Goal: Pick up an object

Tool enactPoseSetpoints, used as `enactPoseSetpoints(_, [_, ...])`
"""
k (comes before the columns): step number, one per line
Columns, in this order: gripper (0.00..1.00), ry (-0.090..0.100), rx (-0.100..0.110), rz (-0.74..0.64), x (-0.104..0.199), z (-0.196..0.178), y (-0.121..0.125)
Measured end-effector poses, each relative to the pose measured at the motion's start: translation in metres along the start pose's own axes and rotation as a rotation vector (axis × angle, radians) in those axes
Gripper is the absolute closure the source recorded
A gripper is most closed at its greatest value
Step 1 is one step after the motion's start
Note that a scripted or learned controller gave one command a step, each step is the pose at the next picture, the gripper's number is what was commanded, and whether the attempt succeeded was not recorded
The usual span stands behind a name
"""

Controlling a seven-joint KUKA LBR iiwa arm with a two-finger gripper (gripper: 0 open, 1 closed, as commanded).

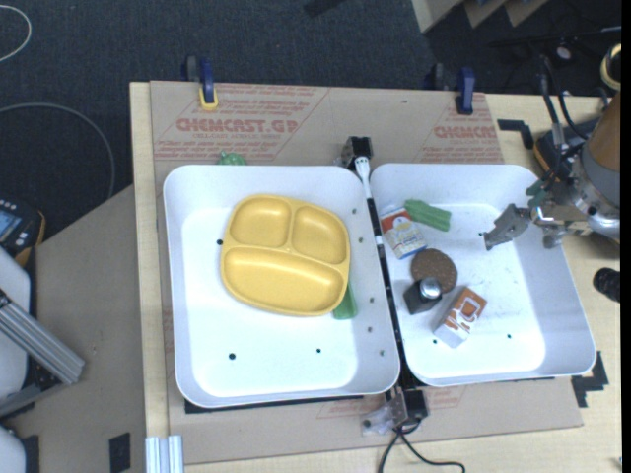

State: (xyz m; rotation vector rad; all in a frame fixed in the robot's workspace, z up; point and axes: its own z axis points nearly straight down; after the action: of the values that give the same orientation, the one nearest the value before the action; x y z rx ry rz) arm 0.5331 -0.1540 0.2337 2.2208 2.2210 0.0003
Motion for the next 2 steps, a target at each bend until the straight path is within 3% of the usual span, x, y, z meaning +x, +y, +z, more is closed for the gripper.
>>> enactPoseSetpoints(1, [0.0, -0.002, -0.006, 0.0, 0.03, 0.109, -0.031])
enactPoseSetpoints(2, [0.0, 0.0, -0.005, -0.004, 0.066, 0.037, -0.054])
